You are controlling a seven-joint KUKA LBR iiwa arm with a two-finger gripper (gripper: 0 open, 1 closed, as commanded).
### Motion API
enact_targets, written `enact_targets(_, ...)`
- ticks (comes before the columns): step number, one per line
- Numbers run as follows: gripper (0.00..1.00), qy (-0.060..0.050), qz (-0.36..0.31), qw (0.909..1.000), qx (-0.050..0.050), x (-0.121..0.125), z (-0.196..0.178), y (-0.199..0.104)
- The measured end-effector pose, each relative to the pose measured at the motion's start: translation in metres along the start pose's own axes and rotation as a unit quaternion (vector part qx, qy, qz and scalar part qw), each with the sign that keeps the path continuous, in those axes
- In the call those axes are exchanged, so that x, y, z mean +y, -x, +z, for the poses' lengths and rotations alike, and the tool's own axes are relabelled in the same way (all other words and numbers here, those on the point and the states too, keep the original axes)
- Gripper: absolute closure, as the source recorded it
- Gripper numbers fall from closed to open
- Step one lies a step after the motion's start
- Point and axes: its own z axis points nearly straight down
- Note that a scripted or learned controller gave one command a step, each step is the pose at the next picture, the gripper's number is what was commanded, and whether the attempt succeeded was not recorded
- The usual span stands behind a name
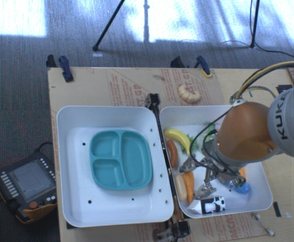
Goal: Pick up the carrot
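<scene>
You have two white bins side by side on the bench. The left bin (pixel 71 135) holds one teal tray (pixel 121 159) with three compartments, lying flat near the middle; bare floor rings it on every side.

The right bin (pixel 260 198) is crowded. A banana (pixel 177 138) lies at the upper left, with something green (pixel 207 133) just beyond it, partly hidden by the arm. A sausage (pixel 172 153) runs along the left wall. The carrot (pixel 188 185) lies lower left of centre, pointing toward the near wall, with a pale roll (pixel 180 187) touching its left side. A black-and-white carton (pixel 209 205) lies against the near wall. A blue item (pixel 241 188) sits right of centre.

The gripper (pixel 201 176) hangs over the right bin, just right of the carrot. Its fingers stand spread, one near the carrot's top, one lower, with nothing between them.

Room is tight around the carrot: roll on one side, gripper on the other, carton below.

Outside the bins, a small pumpkin (pixel 189 93) rests on the bench (pixel 112 84) behind the right bin.
</scene>
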Motion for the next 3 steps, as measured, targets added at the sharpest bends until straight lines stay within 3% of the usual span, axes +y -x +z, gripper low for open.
enact_targets(3, 0.0, 0.0, 0.0, 1.0, 0.0, 0.0001, 0.0002, 0.0)
